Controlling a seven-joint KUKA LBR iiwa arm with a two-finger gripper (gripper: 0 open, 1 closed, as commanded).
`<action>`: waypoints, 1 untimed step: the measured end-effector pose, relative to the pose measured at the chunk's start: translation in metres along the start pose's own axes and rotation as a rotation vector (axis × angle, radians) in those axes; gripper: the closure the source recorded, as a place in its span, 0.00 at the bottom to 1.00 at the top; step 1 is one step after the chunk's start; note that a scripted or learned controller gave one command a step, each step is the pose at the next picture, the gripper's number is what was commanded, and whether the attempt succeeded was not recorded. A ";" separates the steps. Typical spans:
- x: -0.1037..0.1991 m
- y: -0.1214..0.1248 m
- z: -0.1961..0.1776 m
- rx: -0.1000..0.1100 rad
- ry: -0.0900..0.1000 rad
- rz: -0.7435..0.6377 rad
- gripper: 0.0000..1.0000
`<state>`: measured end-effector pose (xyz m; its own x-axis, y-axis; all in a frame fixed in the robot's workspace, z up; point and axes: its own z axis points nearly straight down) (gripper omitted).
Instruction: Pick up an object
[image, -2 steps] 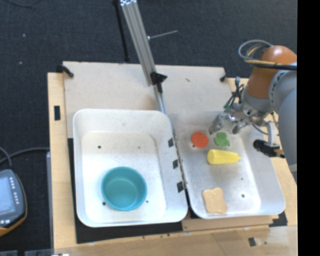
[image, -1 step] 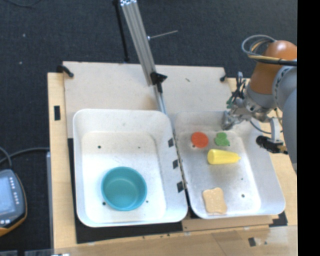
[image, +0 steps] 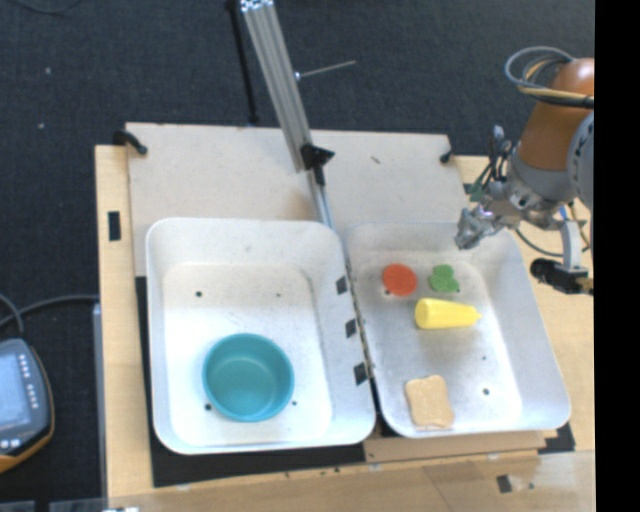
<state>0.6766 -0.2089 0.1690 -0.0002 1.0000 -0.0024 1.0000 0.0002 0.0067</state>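
Note:
The right bin (image: 520, 300) holds a red round piece (image: 399, 280), a small green piece (image: 445, 279), a yellow wedge-like piece (image: 446, 314) and a tan slice like bread (image: 429, 402). My gripper (image: 470, 236) hangs over the bin's far right corner, up and to the right of the green piece, apart from all of them. Nothing shows between its tips.
The left bin (image: 180, 250) holds a teal bowl (image: 248, 376) near its front. A slanted metal rail (image: 285, 90) runs down from the top to the gap between the bins. The bench's far board lies bare behind both bins.

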 end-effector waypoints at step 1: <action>-0.001 0.002 -0.048 -0.001 0.000 -0.002 1.00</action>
<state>0.6780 -0.2102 0.2173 -0.0022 1.0000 -0.0023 1.0000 0.0022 0.0074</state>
